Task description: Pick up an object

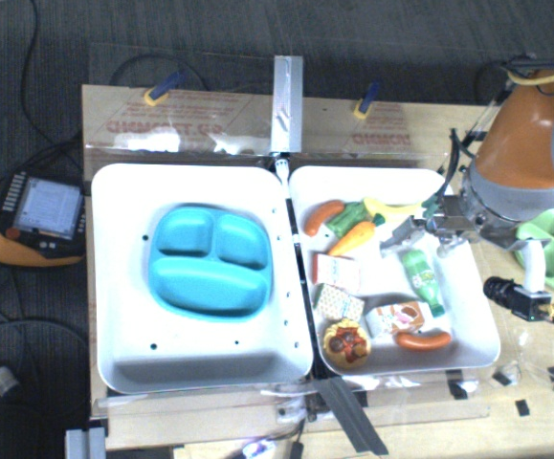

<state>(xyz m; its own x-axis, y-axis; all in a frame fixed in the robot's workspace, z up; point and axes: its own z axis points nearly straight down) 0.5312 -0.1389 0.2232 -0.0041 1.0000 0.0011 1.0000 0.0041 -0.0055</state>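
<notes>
The right bin (468, 295) holds several toy foods. Among them are a green bottle (422, 277), an orange carrot (351, 238), a red sausage (320, 215), a yellow banana (397, 204) and a white box (339, 273). My gripper (422, 237) hangs over the bin's upper right part, just above the top of the green bottle. It is open, and nothing shows between its fingers (399, 233). The grey arm with its orange band (520, 146) comes in from the right.
The left bin (123, 333) carries a blue divided plate (210, 259). Near the right bin's front lie a second sausage (423, 339), a round brown food piece (345, 343), a patterned packet (337, 304) and a small box (393, 316). A metal divider (287, 103) stands behind the bins.
</notes>
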